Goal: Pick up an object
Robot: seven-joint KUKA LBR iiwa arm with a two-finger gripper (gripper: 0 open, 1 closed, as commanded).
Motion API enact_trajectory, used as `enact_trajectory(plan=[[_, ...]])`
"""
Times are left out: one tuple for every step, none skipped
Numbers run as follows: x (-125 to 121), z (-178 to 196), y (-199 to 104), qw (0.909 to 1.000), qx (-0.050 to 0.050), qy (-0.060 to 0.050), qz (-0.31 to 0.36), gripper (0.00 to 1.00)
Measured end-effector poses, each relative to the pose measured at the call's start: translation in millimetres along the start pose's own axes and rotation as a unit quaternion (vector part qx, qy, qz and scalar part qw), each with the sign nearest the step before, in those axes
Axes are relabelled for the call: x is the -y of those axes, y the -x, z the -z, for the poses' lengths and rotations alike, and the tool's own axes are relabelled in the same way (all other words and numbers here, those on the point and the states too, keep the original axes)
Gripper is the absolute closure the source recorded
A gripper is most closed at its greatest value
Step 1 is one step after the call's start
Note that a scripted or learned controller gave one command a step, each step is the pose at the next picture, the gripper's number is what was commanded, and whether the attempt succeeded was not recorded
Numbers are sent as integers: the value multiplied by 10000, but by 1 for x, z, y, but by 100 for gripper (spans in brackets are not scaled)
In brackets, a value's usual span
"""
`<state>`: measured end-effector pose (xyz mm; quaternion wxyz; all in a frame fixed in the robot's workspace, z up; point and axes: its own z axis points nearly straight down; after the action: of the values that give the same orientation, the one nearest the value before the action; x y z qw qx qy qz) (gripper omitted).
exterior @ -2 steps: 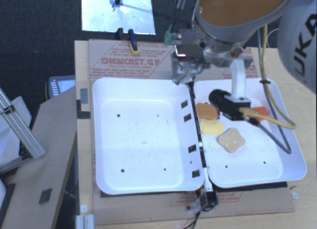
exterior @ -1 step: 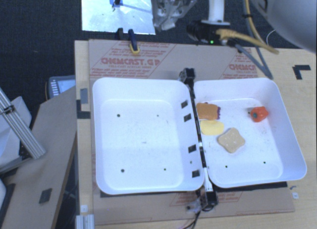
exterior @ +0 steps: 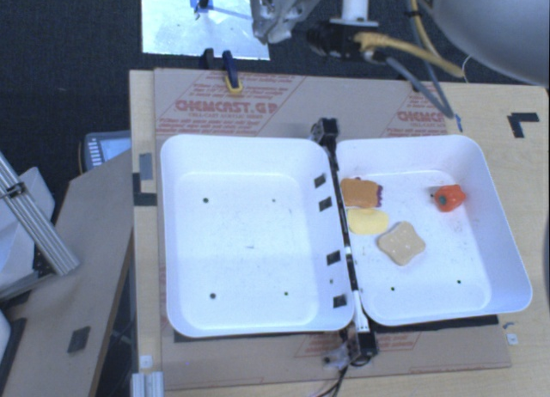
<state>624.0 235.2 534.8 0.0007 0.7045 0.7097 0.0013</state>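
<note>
A flat tan toast-shaped toy (exterior: 401, 243) lies mid-floor in the right white bin (exterior: 503, 253), touching a yellow disc (exterior: 368, 222); likely light and stiff, best pinched across its edges. Open floor surrounds it rightward. The gripper (exterior: 273, 10) hangs high above the bench; its state is unclear.

Open room above both bins
Left bin (exterior: 249, 241) bare; right bin's (exterior: 481, 258) items cluster, apparently flat, near the divider (exterior: 339, 232).
</note>
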Motion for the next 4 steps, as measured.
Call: enact_trajectory(plan=[[-23, 0, 1, 10000, 2, -1, -33, 100], [-45, 0, 2, 10000, 1, 2, -32, 100], [-44, 0, 1, 10000, 0, -5, -23, 0], [-44, 12, 1, 10000, -4, 8, -5, 100]])
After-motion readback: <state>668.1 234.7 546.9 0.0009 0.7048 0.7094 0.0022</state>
